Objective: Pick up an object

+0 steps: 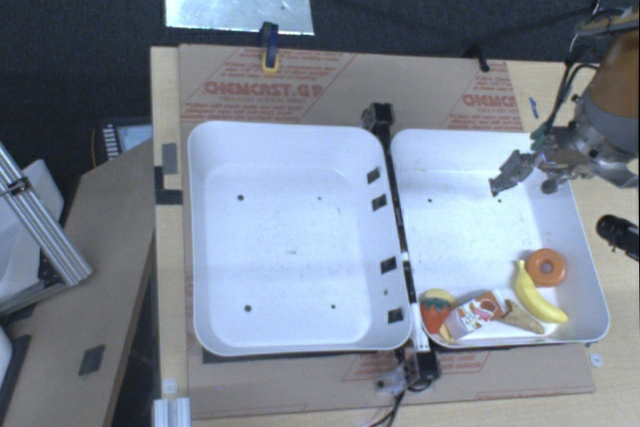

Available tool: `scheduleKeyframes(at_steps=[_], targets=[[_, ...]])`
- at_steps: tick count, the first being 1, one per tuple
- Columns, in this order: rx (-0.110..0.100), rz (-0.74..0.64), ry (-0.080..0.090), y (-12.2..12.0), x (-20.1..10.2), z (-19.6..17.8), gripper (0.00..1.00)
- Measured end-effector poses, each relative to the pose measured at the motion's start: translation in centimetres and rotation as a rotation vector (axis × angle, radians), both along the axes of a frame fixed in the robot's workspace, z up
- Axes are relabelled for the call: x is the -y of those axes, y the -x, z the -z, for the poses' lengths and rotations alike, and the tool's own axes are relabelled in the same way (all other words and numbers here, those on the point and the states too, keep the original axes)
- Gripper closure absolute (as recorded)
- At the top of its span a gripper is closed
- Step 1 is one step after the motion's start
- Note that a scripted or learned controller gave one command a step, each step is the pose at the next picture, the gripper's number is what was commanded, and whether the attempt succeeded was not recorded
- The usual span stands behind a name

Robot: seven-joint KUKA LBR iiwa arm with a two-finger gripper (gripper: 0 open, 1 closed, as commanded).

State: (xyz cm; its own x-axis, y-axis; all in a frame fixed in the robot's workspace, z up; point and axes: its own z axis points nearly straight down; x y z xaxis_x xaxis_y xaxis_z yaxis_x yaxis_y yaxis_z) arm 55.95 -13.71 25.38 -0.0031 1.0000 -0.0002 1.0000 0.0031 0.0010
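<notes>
One banana (537, 296) lies diagonal, upper-left to lower-right

Both bins (290, 155) white. Lower right of frame: yellow banana (537, 297), orange donut (546, 266), red-yellow fruit (436, 308), red-white packet (472, 316). Board (330, 80) tan, red lettering.

Grey arm with orange band (612, 65) enters from the right edge, wrist angled down and to the left. Grey two-finger gripper (508, 177) points left, hanging in the air, nothing visible between its fingers.
</notes>
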Motion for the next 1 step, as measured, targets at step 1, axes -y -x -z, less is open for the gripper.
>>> scheduleKeyframes(at_steps=[1], targets=[[0.009,-0.006,-0.002,7.3,-6.07,-8.67,0.0]])
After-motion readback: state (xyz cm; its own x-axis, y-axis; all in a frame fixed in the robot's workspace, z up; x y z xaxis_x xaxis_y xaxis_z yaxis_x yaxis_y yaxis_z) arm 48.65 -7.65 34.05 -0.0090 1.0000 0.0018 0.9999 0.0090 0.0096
